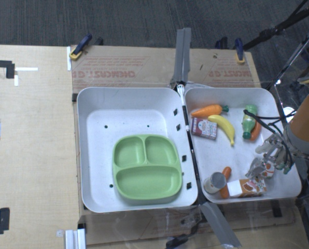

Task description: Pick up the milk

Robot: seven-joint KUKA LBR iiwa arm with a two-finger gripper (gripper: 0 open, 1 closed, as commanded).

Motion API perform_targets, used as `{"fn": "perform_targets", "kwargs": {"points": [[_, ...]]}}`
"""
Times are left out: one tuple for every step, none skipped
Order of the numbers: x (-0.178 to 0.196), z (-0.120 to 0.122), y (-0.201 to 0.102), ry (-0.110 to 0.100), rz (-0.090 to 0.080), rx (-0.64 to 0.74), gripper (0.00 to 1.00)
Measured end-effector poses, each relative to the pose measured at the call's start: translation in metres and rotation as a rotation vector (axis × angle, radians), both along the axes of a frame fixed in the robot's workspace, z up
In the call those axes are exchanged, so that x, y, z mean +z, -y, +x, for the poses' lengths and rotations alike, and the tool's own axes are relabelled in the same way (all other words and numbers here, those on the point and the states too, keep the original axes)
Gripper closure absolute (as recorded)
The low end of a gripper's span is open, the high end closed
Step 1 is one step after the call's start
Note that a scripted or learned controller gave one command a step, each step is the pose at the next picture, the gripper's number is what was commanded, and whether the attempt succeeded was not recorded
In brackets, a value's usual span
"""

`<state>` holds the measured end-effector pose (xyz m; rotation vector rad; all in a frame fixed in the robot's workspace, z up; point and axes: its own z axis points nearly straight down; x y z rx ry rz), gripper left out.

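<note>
Your tool [266, 162] hung over the right bin's [237, 93] near right, above the milk carton [249, 188]; finger spread possibly narrow, could not tell.

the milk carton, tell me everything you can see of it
The milk carton is a small white and orange box, cardboard by the look of it, lying on its side near the front edge of the right bin. Its left end is close to an orange item by the grey can. The gripper hangs just above its right end; contact is unclear.
</note>
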<state>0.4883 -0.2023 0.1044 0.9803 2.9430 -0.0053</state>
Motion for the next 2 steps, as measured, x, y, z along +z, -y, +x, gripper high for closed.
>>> {"fn": "perform_targets", "kwargs": {"points": [[0.033,0.025,0.019,-0.033,0.014,0.032,0.00],[0.096,0.008,0.012,-0.033,0.010,0.218,0.00]]}}
